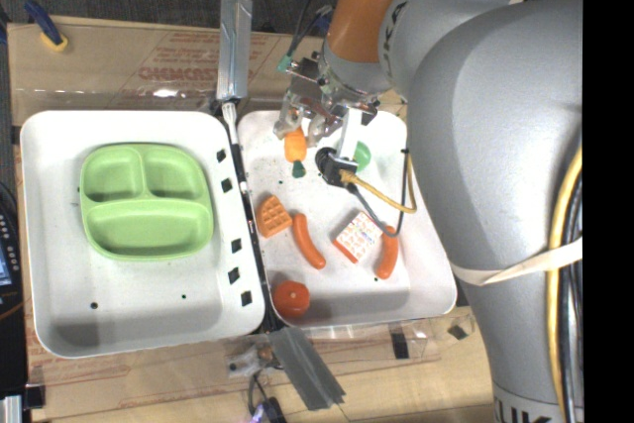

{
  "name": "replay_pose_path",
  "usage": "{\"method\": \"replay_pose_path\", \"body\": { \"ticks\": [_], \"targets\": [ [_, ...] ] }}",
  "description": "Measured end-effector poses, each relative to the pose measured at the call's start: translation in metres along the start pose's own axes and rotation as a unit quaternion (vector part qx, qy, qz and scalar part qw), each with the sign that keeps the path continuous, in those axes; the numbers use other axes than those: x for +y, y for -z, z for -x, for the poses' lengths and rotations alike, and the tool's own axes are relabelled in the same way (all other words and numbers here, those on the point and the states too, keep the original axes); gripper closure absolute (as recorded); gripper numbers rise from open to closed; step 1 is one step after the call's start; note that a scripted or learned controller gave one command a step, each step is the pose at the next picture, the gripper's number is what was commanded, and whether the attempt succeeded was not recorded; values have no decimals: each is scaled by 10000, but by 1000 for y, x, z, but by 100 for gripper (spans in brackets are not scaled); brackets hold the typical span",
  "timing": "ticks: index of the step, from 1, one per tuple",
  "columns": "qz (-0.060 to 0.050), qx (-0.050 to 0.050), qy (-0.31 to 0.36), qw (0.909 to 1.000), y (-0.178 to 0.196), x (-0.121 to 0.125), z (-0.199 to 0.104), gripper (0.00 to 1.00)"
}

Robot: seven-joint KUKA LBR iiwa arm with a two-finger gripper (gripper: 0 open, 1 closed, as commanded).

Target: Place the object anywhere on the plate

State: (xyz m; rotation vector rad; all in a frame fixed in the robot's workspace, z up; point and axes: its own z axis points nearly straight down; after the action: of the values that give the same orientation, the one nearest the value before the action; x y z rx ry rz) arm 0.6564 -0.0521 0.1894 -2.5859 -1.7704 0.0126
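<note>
No print we can read | plate (147, 198) — open room around it | gripper (294, 136) pinches orange piece (294, 149)

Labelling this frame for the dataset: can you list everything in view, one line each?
Bins: 2, white, side by side on the bench; left bin, right bin.
Divided plate: 1, green, three compartments, in the left bin.
Waffle piece: 1, orange, right bin, near its left wall.
Sausages: 2, orange-red, right bin; one centre, one to the right.
Small box: 1, white with red print, between the sausages.
Tomato-like ball: 1, red-orange, front left corner of right bin.
Small orange object: 1, right under the gripper; a grasp cannot be confirmed.
Green object: 1, partly hidden behind the gripper.
Gripper: 1, over back of right bin.
Arm: 1, grey with orange band.
</note>
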Motion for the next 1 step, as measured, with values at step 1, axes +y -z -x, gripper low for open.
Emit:
{"method": "replay_pose_path", "body": {
  "ticks": [1],
  "targets": [
    [24, -6, 1659, 9861, 3, -57, -36, 100]
  ]
}}
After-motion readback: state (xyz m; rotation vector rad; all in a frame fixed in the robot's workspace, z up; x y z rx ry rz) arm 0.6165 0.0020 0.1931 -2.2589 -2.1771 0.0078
